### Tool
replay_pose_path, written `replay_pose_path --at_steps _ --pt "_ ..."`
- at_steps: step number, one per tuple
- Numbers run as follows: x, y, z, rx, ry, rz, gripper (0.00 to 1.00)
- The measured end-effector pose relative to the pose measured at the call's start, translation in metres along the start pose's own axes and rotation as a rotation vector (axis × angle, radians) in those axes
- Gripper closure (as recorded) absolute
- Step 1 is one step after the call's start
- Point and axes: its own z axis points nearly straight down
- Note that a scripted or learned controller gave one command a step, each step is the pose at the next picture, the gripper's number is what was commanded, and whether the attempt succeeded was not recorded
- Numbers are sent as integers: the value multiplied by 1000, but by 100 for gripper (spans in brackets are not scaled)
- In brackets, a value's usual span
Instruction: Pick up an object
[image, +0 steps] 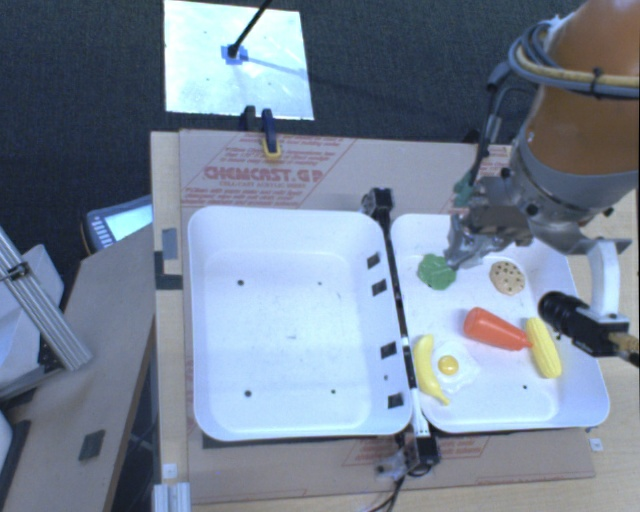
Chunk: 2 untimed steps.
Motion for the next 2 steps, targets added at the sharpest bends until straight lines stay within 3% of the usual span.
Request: replay_pose_path --at_steps 2 --pt "1 2 -24 -9 1 -11 100"
